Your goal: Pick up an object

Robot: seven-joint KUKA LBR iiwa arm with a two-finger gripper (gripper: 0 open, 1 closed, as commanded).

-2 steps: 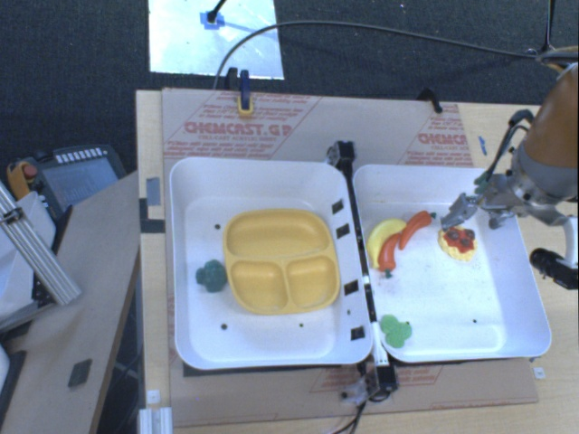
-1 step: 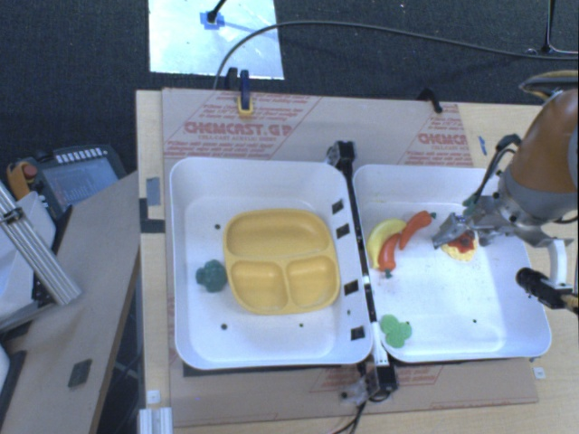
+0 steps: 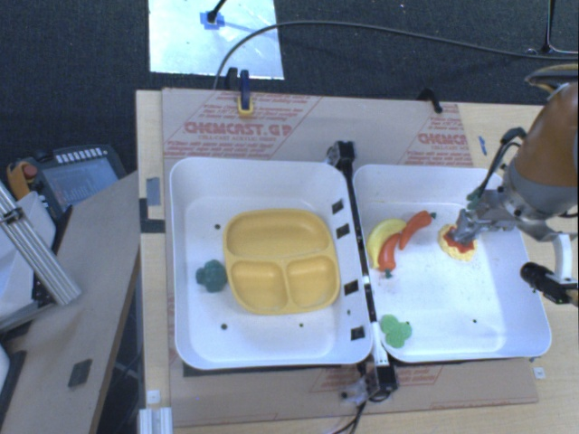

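Overhead, hovering in the right bin (image 3: 507, 333), gripper (image 3: 463, 234) pressing down onto the yellow-and-red toy (image 3: 458, 246); finger state impossible to tell. Lying just left: orange-red pepper (image 3: 404, 238) across a yellow piece (image 3: 384, 239). Sitting in the left bin (image 3: 190, 269): yellow tray (image 3: 279, 259), green broccoli (image 3: 212, 276).

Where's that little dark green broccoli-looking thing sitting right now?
The dark green broccoli piece lies in the left bin, near its left wall, just left of the yellow divided tray and apart from it.
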